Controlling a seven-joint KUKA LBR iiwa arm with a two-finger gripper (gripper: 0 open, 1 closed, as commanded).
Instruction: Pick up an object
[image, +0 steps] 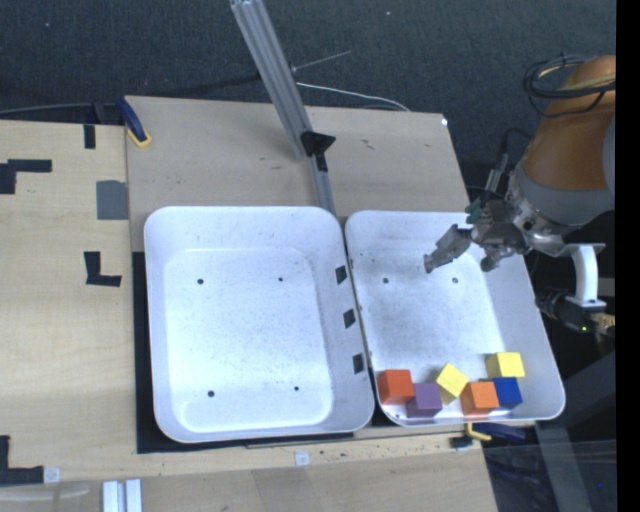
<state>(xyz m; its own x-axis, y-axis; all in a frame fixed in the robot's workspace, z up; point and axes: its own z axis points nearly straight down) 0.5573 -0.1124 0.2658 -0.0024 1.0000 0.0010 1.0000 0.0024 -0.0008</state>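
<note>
Pincer (462, 252) hangs over the upper part of the right bin (520, 300), fingers spread apart, nothing between them. All 6 blocks sit bunched along that bin's near wall, well apart from the pincer: orange block (396, 384), purple block (427, 398) touching it, yellow block (452, 380) just beside, then a 2nd orange block (481, 396), blue block (506, 391) and a 2nd yellow block (506, 364) packed in the right corner.

Risks as I read it:
- blocks touch each other, so a finger could land on a neighbour and shove the cluster instead of closing on 1
- they hug the sloped wall, so a finger may hit the rim or have no room on the wall side
- corner trio is worst; yellow block in the middle looks most open

Left bin (250, 320) is white and speckled like the right one. Light wood table (60, 300) with dark tape marks, metal pole (280, 80) slanting across the top, dark carpet behind
</note>
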